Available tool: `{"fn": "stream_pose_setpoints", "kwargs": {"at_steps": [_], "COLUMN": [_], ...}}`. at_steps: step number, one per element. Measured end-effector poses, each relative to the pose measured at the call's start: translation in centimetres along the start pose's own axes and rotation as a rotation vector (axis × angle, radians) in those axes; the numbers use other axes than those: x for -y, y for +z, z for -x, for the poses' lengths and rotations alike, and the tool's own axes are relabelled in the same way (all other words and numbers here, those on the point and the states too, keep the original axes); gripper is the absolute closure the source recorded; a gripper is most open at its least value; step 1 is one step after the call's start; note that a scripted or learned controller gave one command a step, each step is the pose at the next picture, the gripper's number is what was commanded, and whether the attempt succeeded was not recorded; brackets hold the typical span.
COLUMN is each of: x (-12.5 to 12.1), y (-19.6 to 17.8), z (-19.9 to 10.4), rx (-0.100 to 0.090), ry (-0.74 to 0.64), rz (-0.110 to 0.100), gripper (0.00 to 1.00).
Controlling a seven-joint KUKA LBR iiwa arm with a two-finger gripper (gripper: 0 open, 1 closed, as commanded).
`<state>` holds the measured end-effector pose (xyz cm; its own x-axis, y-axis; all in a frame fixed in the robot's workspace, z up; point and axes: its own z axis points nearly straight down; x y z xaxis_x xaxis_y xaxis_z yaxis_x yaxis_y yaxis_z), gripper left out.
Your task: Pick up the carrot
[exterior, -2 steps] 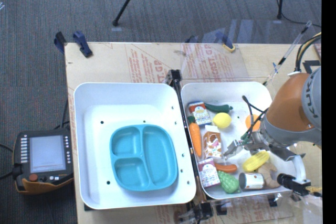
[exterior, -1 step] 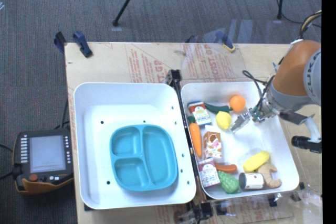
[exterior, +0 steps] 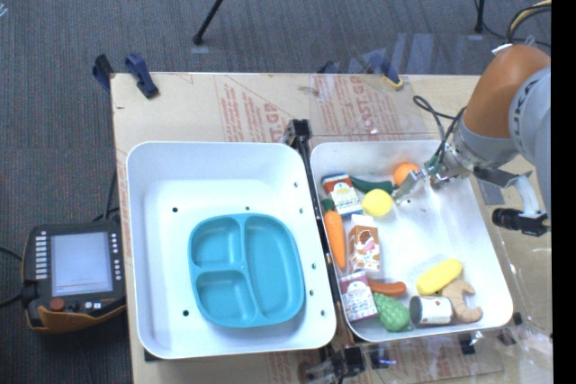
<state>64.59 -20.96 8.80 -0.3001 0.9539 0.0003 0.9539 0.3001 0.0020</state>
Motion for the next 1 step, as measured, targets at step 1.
{"fn": "stream_pose_setpoints", "kwargs": {"at_steps": [1], "x": [-0.15], "y": [0.04], "z": [-0.86], "rx": [0.0], "ry": [0.319], "rz": [-0.002], "gripper": [0.0]}}
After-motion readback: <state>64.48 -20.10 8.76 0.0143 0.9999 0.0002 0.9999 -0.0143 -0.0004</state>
